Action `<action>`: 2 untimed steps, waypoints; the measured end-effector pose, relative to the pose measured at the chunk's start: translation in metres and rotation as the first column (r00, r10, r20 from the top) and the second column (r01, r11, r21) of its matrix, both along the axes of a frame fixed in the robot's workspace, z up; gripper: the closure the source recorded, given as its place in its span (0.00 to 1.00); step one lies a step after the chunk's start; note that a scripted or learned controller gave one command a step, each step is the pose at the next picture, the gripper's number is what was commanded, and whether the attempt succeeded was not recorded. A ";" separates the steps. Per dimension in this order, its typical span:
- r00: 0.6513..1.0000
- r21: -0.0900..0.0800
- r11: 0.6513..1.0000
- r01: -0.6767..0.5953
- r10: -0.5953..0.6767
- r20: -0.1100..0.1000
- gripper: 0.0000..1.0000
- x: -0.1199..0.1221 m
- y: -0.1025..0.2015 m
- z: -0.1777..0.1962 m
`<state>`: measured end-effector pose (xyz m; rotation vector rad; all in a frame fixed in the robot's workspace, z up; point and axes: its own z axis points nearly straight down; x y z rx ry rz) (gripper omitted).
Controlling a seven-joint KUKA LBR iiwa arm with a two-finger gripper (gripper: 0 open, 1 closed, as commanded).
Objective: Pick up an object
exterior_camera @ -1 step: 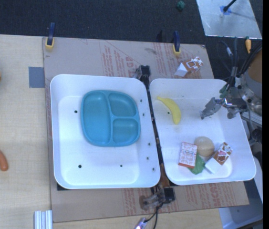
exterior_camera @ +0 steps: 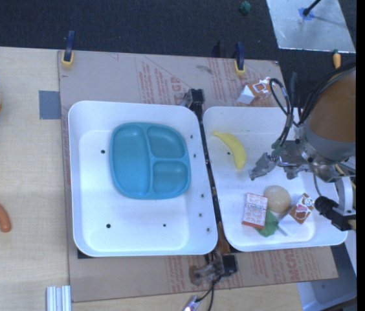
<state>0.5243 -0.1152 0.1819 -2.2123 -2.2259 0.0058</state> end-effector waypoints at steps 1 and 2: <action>1.000 0.000 1.000 0.001 -0.001 -0.001 0.00 -0.041 -0.013 -0.076; 1.000 0.000 1.000 -0.001 0.001 0.002 0.00 -0.006 0.015 -0.090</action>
